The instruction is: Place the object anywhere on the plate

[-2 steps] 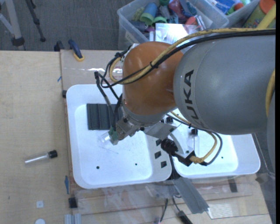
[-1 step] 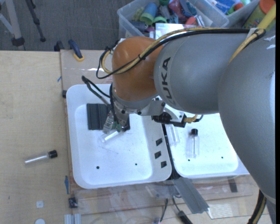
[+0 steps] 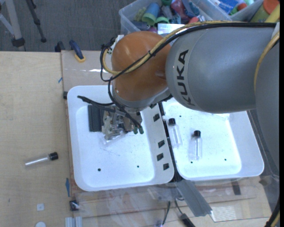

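My gripper (image 3: pixel 114 127) hangs low over the upper middle of the left white bin (image 3: pixel 88 173), under the orange wrist band. A small clear, glassy thing (image 3: pixel 111 136) shows right at the gripper's tip, touching or just above the bin floor; whether it is held I cannot tell. Two clear vials with black caps lie in the right bin (image 3: pixel 248 166): one (image 3: pixel 174 132) near its left wall, the other (image 3: pixel 195 144) near its middle. The arm hides the back part of both bins.
A third clear vial with a black cap (image 3: pixel 42 158) lies on the wooden bench left of the bins. A grey crate of coloured toys (image 3: pixel 177 13) stands behind the bins. The front half of the left bin floor is bare.
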